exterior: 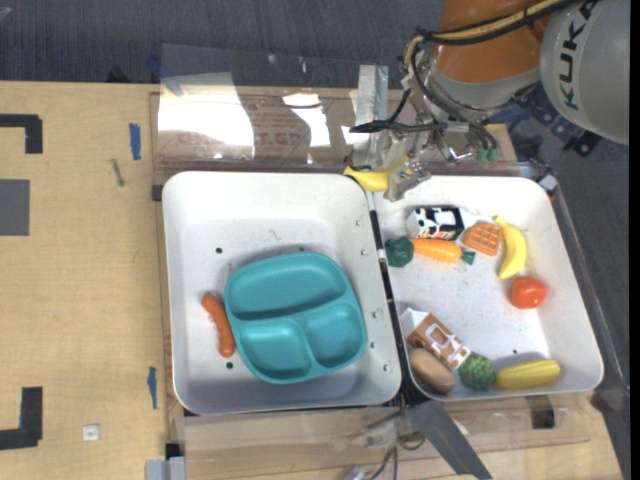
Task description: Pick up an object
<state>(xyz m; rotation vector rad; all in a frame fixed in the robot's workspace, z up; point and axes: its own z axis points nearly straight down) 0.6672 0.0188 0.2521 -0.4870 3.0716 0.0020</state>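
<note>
At the near edge of the right-hand shallow white bin (575, 298), around six o'clock, lie a brown potato-shaped toy (431, 371), a small green broccoli-like piece (477, 370) touching it, a yellow corn-cob-shaped toy (527, 373) and, just behind them, a brown-and-white boxy toy (439, 338). Further in, toward three o'clock, sits a round red tomato toy (527, 291), and above it a yellow plastic banana (513, 249). Near the bin's twelve o'clock side lie an orange carrot toy (438, 251) with a dark green round piece (399, 252) at its nine o'clock end, an orange waffle-like square (482, 238) and a black-and-white cow-patterned block (438, 221).

Across the divider, the left-hand white bin (200, 208) holds a teal three-compartment plastic plate (294, 315), with an orange sausage-shaped toy (218, 324) just beside it at nine o'clock.

Farthest off, at the far rim where the two bins meet, the two-finger gripper (398, 180) hangs below the grey arm and its orange band. A small yellow object (369, 179) shows right beside the fingertips at nine o'clock; it appears to be clamped there and lifted above the rim, though cables and glare make the contact hard to read.

Judged from this, the pick seems to have been made: a piece looks raised off the bin floor. What is left is to confirm the hold is secure.
</note>
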